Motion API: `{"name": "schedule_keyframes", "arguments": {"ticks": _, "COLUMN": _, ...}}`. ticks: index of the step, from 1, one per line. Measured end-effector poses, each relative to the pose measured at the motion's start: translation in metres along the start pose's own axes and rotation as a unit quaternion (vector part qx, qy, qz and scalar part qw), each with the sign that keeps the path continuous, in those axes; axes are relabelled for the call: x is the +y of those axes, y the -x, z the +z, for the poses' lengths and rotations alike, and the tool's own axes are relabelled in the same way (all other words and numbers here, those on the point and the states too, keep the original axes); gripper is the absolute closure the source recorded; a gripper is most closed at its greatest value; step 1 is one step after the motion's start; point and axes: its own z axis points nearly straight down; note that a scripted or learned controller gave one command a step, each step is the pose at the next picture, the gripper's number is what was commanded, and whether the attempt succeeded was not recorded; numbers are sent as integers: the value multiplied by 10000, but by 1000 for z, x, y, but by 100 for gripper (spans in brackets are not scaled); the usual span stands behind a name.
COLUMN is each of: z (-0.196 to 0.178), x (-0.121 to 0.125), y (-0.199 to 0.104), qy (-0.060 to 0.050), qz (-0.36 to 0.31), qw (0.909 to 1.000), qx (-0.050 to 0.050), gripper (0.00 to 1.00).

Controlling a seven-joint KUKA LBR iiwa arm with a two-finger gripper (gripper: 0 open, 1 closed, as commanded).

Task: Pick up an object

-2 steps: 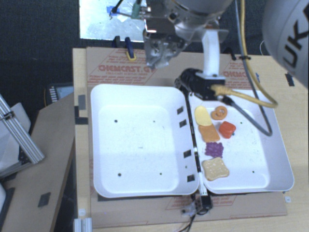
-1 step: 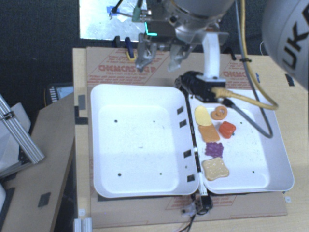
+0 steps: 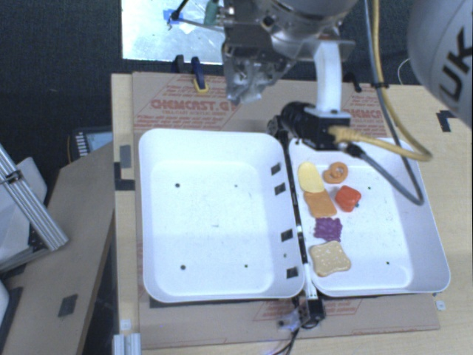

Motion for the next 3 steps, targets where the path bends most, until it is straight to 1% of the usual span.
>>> {"name": "schedule_keyframes", "arguments": {"ticks": 1, "z": 0, "x": 0, "y": 0, "qy": -5, "qz": -5, "qw": 10000, "qx": -2, "gripper": 0}}
{"name": "schedule_keyframes", "arguments": {"ticks": 2, "z": -11, "x": 0, "y": 0, "qy": 10, "qz": -20, "qw": 10000, "qx": 7, "gripper": 100}}
{"name": "schedule_keyframes", "arguments": {"ticks": 3, "z": -11, "x": 0, "y": 0, "qy": 4, "qz": -25, "qw": 10000, "qx": 5, "gripper": 0}}
